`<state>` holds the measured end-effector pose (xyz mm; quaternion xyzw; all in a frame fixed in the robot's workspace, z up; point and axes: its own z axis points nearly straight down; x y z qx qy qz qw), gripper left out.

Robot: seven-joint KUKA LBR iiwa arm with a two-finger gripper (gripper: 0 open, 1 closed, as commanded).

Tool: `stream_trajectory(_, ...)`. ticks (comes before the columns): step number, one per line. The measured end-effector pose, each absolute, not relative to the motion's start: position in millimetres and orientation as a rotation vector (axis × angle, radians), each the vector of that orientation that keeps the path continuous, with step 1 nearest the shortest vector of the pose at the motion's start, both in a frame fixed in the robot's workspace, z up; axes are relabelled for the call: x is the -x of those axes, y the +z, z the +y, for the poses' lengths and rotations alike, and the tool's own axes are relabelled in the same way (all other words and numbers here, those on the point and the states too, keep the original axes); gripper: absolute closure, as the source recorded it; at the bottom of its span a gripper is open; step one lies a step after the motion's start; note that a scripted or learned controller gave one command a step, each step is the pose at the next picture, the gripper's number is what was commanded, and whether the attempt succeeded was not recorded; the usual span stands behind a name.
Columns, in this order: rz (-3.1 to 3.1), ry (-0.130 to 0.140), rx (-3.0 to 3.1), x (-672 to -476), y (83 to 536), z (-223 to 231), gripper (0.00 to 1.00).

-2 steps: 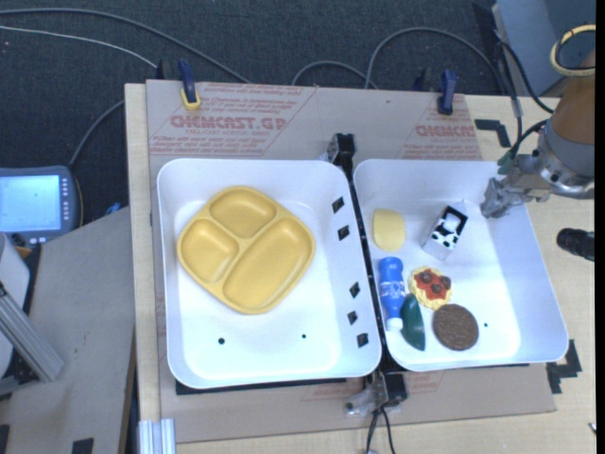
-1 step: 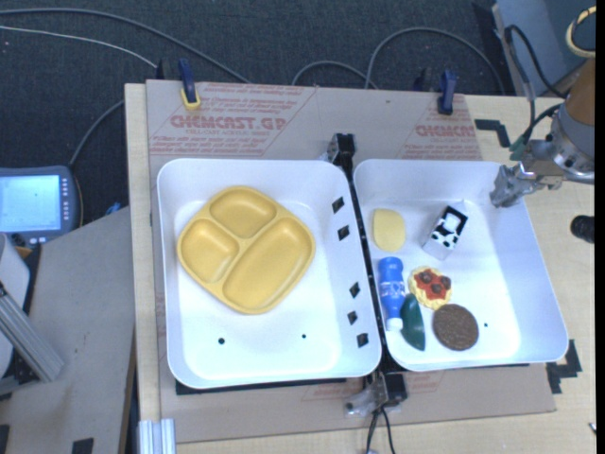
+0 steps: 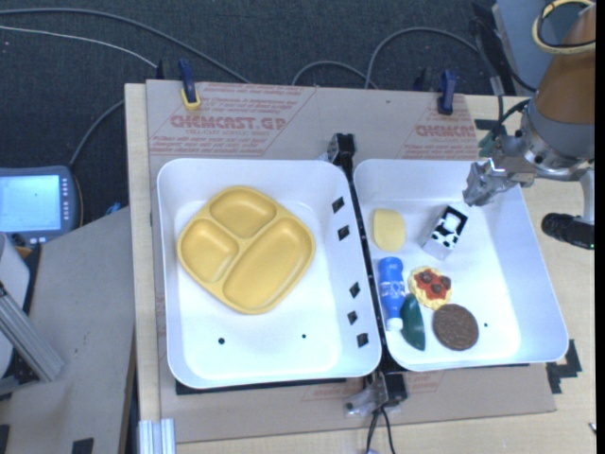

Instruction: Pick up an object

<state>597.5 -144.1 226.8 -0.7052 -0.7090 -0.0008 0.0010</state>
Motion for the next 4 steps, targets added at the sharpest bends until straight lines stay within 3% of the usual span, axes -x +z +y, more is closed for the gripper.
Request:
stream_trajectory(2, -2.225, 0.001, 2.213, -589.9, 220, -55, 1.00)
stream_trajectory(4, -2.228, -0.003, 2.214, -598.2, 234, 55, 1.00)
